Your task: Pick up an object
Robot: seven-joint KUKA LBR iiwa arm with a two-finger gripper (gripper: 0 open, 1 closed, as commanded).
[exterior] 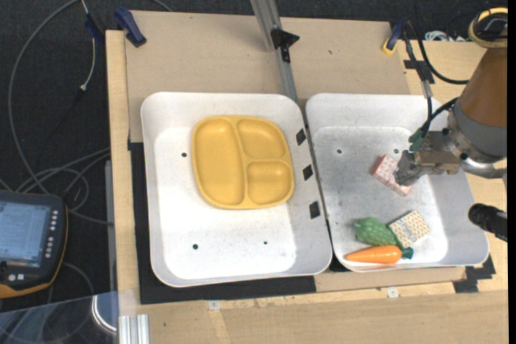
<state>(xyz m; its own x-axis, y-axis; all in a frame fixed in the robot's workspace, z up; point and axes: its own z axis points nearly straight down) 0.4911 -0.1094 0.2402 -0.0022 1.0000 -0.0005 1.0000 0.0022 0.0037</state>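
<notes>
- Dark carpet is surrounding the surface [242, 36], which is carrying two white bins; the left bin [161, 197] is holding a yellow divided plate [242, 161].
- In the right bin [339, 125], the tool [407, 169] is hovering at a pink block [389, 172] near the bin's right edge; I cannot tell whether it is gripping.
- Advice: be centring over the block before closing, descending straight.
- The block is looking small, pink-and-white, tilted.

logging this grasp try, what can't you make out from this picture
- Gripper: the wrist hides whether its fingers are open or shut.
- Pink block: its right end sits under the gripper, so contact is unclear.
- Patterned card: print too small to read.
- Carrot: its tip overlaps the green toy.
</notes>
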